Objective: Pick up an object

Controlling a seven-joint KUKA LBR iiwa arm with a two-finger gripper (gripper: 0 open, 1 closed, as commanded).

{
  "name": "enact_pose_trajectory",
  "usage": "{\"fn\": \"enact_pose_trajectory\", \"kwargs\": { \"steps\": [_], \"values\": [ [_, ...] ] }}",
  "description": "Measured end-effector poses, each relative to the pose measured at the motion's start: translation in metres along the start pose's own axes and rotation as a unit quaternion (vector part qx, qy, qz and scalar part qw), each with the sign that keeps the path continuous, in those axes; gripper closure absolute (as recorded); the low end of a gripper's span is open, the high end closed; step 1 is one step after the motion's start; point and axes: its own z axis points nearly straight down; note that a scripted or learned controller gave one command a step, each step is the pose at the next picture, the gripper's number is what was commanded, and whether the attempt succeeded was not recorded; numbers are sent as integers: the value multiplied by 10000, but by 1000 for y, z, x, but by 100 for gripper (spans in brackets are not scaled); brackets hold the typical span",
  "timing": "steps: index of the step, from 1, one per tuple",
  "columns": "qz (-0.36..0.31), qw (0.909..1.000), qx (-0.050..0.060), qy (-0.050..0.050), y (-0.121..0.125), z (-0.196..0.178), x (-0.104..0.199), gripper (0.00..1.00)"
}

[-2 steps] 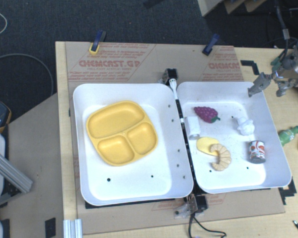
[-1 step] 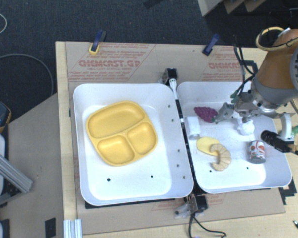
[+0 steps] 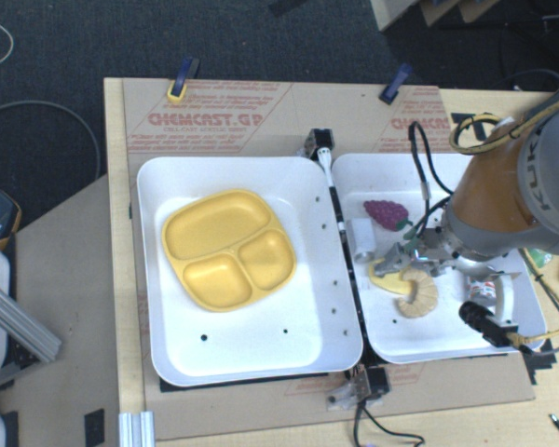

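The gripper (image 3: 398, 262) sits low in the right bin (image 3: 447, 347), directly over a pale yellow piece (image 3: 388, 281) and touching or nearly touching it; whether it grips cannot be told. A tan round piece (image 3: 418, 298) lies just beside, toward the near wall. A purple grape bunch (image 3: 387, 214) lies beyond, toward the far wall.

Well left of the pincer (image 3: 405, 257), a yellow tray (image 3: 228, 248) lies flat in the left bin (image 3: 158, 315) with its three compartments facing up. Beyond the pincer, two clamps grip the cardboard (image 3: 261, 110) edge: a yellow clamp (image 3: 180, 80) far off to the left and a blue clamp (image 3: 395, 84) almost straight behind it.
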Motion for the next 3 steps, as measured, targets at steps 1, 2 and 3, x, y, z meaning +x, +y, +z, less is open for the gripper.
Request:
{"fn": "enact_pose_trajectory", "kwargs": {
  "steps": [1,2,3],
  "values": [
    [-5,10000,25,-5,-42,0,19,0],
    [-52,10000,-51,-13,-49,-106,98,0],
    [-38,10000,-48,-13,-49,-171,129,0]
  ]
}}
